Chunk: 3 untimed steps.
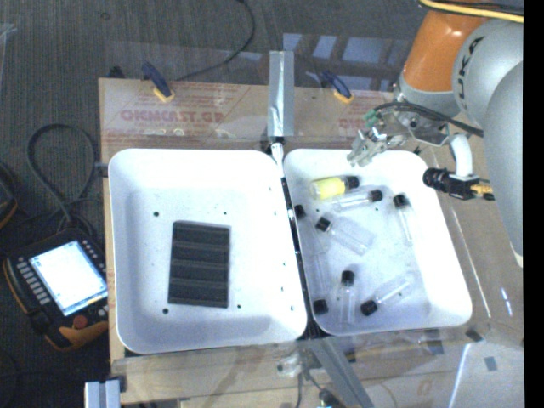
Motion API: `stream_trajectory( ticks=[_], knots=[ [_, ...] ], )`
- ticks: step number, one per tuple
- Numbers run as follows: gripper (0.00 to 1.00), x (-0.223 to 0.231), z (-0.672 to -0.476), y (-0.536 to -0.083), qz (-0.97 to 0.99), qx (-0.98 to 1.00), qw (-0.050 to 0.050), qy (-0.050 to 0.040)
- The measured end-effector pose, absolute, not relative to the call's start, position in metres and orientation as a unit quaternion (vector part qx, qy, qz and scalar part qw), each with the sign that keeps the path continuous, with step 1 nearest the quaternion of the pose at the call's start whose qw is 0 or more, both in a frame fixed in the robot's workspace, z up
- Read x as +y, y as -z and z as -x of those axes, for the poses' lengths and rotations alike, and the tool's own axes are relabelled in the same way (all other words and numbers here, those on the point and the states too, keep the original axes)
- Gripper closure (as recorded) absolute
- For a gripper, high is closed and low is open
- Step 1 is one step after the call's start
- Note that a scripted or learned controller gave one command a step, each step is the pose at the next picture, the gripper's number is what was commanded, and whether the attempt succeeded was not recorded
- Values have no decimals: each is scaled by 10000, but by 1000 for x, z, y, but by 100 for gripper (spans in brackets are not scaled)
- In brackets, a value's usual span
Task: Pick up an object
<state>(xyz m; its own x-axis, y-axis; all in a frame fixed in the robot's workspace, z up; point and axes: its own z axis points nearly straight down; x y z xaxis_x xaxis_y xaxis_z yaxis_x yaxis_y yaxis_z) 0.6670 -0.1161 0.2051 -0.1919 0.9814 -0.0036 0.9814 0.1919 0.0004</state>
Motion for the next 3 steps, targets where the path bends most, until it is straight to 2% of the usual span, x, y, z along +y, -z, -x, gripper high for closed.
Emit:
stream_trajectory(
  ticks=[1,2,3],
  knots=[
    [0,-116,-667,-205,-6355,7721,12,13],
    [0,-116,-643,-94,-6227,7825,7,3],
    [100,-115,-643,-103,-6226,7826,4,2]
  ],
)
